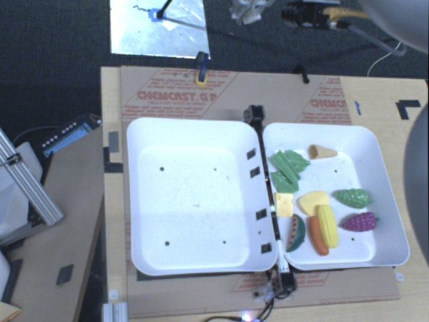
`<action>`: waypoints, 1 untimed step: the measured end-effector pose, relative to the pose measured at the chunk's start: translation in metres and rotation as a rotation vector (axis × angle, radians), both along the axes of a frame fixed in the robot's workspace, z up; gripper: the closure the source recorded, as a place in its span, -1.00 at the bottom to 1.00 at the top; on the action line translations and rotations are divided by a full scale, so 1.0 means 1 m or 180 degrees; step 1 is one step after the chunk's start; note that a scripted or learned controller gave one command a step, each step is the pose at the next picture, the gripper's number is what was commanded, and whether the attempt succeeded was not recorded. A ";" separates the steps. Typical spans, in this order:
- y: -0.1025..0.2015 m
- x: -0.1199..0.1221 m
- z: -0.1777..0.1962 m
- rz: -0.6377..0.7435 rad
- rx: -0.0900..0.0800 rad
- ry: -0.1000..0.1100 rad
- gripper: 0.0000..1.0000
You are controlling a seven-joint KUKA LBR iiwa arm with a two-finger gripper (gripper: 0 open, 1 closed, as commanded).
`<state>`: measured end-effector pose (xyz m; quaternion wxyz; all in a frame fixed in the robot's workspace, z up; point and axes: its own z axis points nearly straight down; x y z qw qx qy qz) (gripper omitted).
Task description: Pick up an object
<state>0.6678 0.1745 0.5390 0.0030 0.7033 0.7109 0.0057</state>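
While the right bin (pixel 385 180) holds every candidate, the nearest sit along its front: a watermelon slice (pixel 295 233) by the divider, a carrot (pixel 318 235) touching a corn cob (pixel 326 224), and purple grapes (pixel 358 221) out on their own. These look like light, stiff plastic toys, smooth and liable to skid, so my pick is the corn cob, taken across its narrow middle. Behind them lie a yellow square (pixel 284 204), a yellow wedge (pixel 312 200) and a green bumpy fruit (pixel 352 196), then green leaves (pixel 288 166) and a tan cone (pixel 322 152) near the back wall. That front cluster is crowded; the grapes and cone have open floor around them. Further off, the left bin (pixel 144 200) offers broad room. At the far top the gripper (pixel 251 7) hangs blurred, high above the bench; whether it is spread or closed I cannot tell.
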 end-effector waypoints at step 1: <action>0.056 -0.002 -0.199 -0.0009 -0.0019 0.0087 1.00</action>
